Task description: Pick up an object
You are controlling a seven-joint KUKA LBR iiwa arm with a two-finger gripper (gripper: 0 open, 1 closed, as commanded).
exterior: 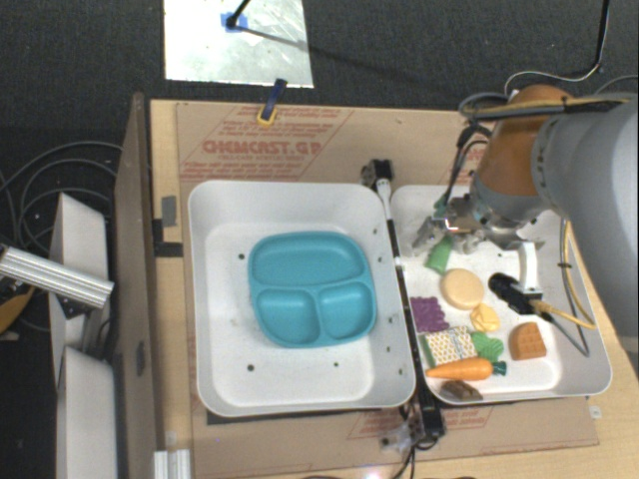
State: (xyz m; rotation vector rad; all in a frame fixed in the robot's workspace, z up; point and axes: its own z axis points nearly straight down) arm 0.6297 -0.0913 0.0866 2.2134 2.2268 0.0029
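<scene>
A: Near edge of right bin (589,372): carrot (460,369), brown piece (528,341), cream disc (461,288), all resting in the bin. Nothing lifted.

B: Farther back, gripper (449,230) hung low over the green block (439,257). Jaws' state: could not tell. Grasp and lift both remained.

Your arm (589,158) comes in from the right, its grey body filling the upper right corner, and the orange band (514,148) above the wrist faces you. The wrist bends down and leftward. Your gripper (446,230) hangs low at the arm's left end, too blurred to read.
</scene>
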